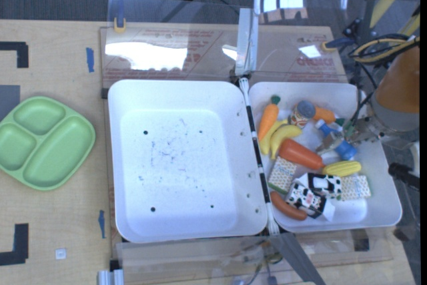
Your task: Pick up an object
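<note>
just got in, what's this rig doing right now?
The grey KUKA arm with an orange band reaches in from the right over the right white bin, which holds a pile of toys: an orange carrot, a yellow banana, a black-and-white cow-print block and others. Its gripper sits low among the items near the bin's right side. The left white bin sits alongside; a green divided plate rests on the bench.

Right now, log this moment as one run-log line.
arm: at right bin's right edge | right bin: carrot, banana, cow-print toy, other pieces | left bin: bare | green tray: left on bench | pick: not done
</note>
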Available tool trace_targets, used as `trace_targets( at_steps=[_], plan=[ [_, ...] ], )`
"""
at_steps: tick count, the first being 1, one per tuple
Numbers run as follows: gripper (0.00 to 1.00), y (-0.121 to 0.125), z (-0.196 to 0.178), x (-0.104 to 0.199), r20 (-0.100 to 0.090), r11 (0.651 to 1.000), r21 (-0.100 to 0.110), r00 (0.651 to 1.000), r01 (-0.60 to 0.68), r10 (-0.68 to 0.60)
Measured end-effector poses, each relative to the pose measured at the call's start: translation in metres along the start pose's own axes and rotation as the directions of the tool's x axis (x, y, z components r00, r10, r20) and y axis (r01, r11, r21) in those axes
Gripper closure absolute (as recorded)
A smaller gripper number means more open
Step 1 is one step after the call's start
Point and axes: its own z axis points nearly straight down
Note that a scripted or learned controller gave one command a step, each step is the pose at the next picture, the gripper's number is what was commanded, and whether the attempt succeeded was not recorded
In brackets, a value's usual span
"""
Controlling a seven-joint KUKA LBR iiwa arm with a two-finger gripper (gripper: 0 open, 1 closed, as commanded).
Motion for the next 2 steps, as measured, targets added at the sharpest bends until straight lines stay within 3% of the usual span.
trace_targets(
  at_steps=[1, 2],
  plan=[
    [1.0, 0.0, -0.01, -0.004, 0.009, 1.0, -0.002, 1.0, -0.003, 0.003],
    [1.0, 0.003, -0.055, -0.016, 0.012, 0.999, 0.005, 0.999, 0.035, -0.035]
  ],
)
